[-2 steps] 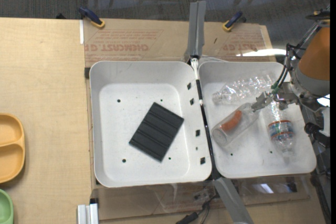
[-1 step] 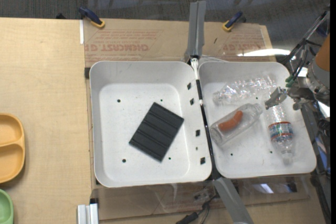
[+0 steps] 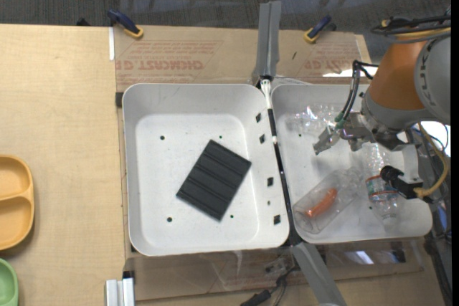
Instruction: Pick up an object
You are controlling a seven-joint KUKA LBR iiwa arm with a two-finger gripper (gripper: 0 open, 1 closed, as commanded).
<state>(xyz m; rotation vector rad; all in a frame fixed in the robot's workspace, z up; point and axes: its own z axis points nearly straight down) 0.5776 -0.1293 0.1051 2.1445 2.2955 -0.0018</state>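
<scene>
Where the gripper [image 3: 336, 138] hangs over the right bin [image 3: 358, 234], glare and clear plastic hide its tip, so I cannot tell whether it is released or clenched. No object can be seen in its grasp.

Just below and beside it lie 3 items on the bin floor:
- a clear packet [image 3: 324, 203] with something orange inside, lying at a slant near the front wall
- a clear bottle [image 3: 380, 197], to the right of the packet
- crumpled clear film [image 3: 315, 118], toward the back wall

An orange band [image 3: 400, 79] sits above the wrist, at the bin's right side.

The left bin [image 3: 129, 154] holds 1 black ribbed slab [image 3: 214, 179], flat and turned diagonally, well apart from the gripper.

Both bins rest on cardboard [image 3: 172, 57], with 2 clamps [image 3: 125, 23] at its back edge. A yellow divided tray [image 3: 14, 201] sits at the bench's far left.
</scene>
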